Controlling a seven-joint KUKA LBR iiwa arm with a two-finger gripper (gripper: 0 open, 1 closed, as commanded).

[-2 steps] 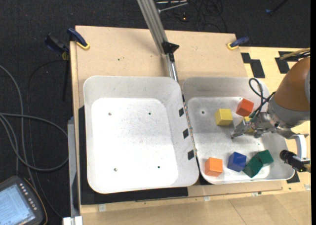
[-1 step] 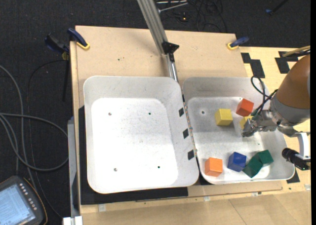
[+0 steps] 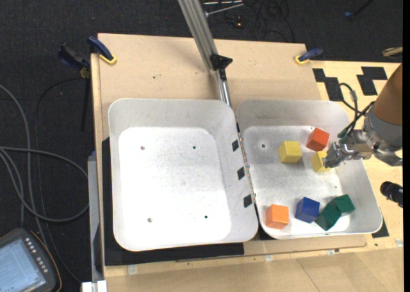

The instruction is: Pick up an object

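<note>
The right bin point(image 3: 256, 118) holds several blocks. A yellow cube point(image 3: 290, 152) lies near its middle, with a red-orange block point(image 3: 318, 138) to its right. A smaller yellow block point(image 3: 318, 163) sits just below the red-orange one. My gripper point(image 3: 336, 154) reaches in from the right and hangs low right beside this small yellow block, partly covering its right side. Along the bin's front lie an orange cube point(image 3: 277, 216), a blue cube point(image 3: 307, 209) and two dark green blocks point(image 3: 334, 211) pressed together.
The left bin point(image 3: 122, 175) lies beside the right one, their rims meeting at a central divider point(image 3: 242, 162). A slanted metal pole point(image 3: 195, 18) rises from the back of the bench. Clamps point(image 3: 102, 50) hold the board's far corners.
</note>
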